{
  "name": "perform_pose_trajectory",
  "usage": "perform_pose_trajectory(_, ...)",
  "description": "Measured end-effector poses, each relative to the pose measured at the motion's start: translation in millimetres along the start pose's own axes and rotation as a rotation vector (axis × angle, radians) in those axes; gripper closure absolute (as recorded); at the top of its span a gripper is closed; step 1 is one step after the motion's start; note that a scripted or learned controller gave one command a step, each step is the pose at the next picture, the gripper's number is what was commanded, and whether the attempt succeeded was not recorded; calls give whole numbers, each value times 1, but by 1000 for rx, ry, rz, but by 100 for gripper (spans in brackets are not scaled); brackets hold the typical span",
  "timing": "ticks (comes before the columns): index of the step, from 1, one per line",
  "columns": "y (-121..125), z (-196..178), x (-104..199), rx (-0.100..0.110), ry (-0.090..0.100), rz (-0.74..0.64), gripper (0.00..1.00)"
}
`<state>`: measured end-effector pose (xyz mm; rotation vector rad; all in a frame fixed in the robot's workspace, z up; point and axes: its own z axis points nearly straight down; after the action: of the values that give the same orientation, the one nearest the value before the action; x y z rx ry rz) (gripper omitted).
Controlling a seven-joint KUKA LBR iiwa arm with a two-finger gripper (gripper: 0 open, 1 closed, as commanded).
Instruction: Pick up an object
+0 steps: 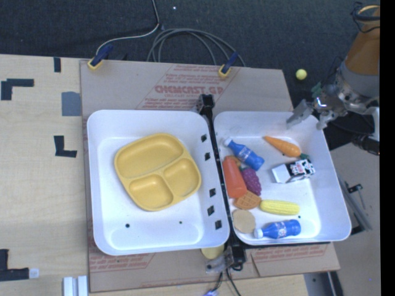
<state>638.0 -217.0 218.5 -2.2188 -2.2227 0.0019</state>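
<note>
My gripper (310, 117) hangs over the back right rim of the right bin (333, 184), fingers spread, open, with nothing between them. In that bin lie a carrot (282, 145), a blue bottle (245, 154), an orange-red cylinder (234, 176), a purple piece (251, 180), a waffle (247, 200), a corn cob (279, 207), a tan disc (244, 219), a second blue bottle (279, 229) and a small white and black box (292, 170). The carrot is the nearest item, just below and left of the gripper.
The left bin (99, 165) holds a yellow divided plate (158, 170). A black hinge strip (212, 165) runs between the bins. A small yellow ball (301, 74) sits on the dark floor behind the bench. Cables (185, 39) loop at the back.
</note>
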Motion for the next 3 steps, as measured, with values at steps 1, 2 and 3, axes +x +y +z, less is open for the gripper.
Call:
perform_pose_trajectory(1, 17, 121, 10, -4, -2, -1, 0)
perform_pose_trajectory(2, 16, 114, 11, 0, -2, -3, 100)
perform_pose_trajectory(3, 34, 34, 87, -9, 2, -7, 100)
